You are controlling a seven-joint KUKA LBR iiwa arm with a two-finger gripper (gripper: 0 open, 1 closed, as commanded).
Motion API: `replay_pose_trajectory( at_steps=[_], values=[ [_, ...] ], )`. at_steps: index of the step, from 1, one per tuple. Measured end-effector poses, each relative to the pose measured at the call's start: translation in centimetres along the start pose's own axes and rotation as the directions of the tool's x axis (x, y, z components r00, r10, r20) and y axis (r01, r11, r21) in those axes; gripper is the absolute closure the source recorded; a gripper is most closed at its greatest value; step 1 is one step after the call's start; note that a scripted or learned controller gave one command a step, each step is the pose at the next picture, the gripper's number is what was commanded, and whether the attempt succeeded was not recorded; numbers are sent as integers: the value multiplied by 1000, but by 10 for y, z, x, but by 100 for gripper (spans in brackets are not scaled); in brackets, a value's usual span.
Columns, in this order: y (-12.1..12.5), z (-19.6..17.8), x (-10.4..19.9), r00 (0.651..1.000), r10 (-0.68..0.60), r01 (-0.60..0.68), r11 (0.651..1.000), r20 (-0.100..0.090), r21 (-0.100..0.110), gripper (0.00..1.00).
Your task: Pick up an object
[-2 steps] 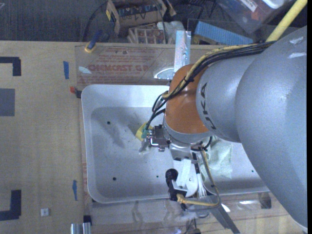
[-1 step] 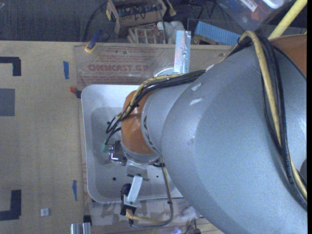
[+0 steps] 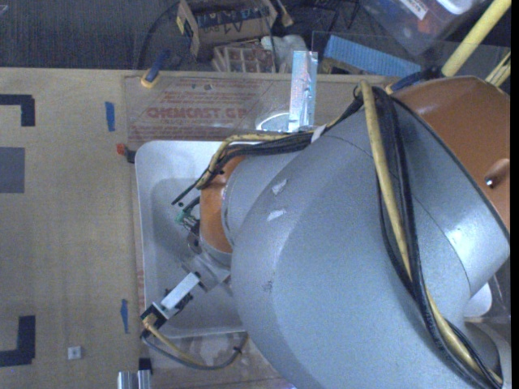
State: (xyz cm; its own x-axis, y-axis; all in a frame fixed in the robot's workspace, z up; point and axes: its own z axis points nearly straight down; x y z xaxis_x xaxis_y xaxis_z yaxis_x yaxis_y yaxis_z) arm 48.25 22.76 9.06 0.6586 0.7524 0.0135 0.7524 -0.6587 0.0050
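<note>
My grey arm (image 3: pixel 365 258) covers most of the camera view and reaches down over the left white bin (image 3: pixel 156 177). Its orange band (image 3: pixel 212 213) shows above the wrist, near the bin's middle. The gripper (image 3: pixel 199 254) hangs below that band, mostly hidden under the wrist. A white and black block (image 3: pixel 174 297) sticks out from it toward the bin's near left corner. I can make out no loose object on the visible strip of bin floor along the left side; the arm hides what lies under it.
The wooden bench (image 3: pixel 65 241) stretches to the left, with blue tape marks (image 3: pixel 109 116). A clear plastic sheet (image 3: pixel 195 112) lies behind the bin. A yellow cable (image 3: pixel 195 359) loops over the bin's near rim. Boxes and clutter (image 3: pixel 231 23) stand beyond the bench.
</note>
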Motion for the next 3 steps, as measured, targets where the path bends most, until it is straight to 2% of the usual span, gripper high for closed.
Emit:
replay_pose_trajectory(
  at_steps=[1, 2, 3],
  values=[
    [61, 0, -47, 922, 387, -387, 922, 3, -2, 0],
    [61, -10, -45, 924, 382, -382, 924, 1, -1, 100],
    [58, -2, -63, 994, 110, -110, 994, -3, 4, 100]
  ],
)
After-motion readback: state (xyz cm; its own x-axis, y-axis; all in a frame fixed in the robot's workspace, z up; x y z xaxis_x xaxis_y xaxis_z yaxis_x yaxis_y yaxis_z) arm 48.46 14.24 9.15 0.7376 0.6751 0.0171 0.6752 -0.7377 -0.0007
